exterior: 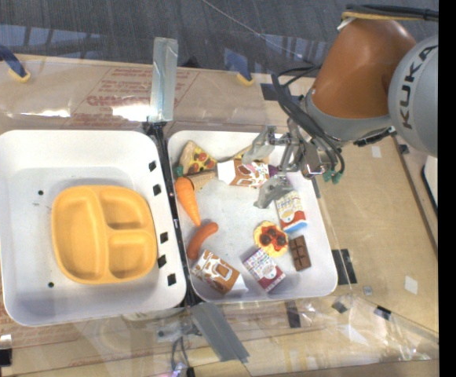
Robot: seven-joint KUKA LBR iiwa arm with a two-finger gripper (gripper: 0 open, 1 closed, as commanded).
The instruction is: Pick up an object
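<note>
Hand [271, 181] low over the right bin [327, 273], near its far rim; finger spacing cannot be told. Directly under it, a brown-and-white carton [249, 173]; contact unclear. Just nearside of the hand: small milk carton [291, 212], then tart [270, 238] and chocolate bar [300, 252]. Left of the hand: pizza slice [195, 160], carrot [187, 199], sausage [202, 238]. Bare floor between. Left bin [8, 155] carries a yellow divided plate [102, 232].

Arm [384, 69] cut off at right edge.
</note>
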